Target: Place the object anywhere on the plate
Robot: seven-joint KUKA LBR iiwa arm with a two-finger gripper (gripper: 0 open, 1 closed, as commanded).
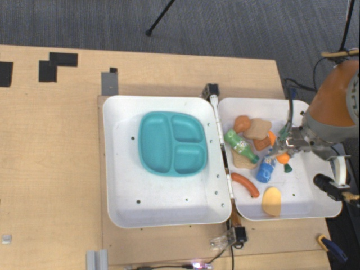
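The pincer (286,144) sits low over the right bin (315,204), among the toy foods near its far right side; whether it is wide, narrow or holding anything I cannot tell. A blue block (264,172) and orange piece (283,158) lie just beside it. The teal plate (171,143), centred in the left bin (124,207), carries nothing, so picking and placing both seem left to do.
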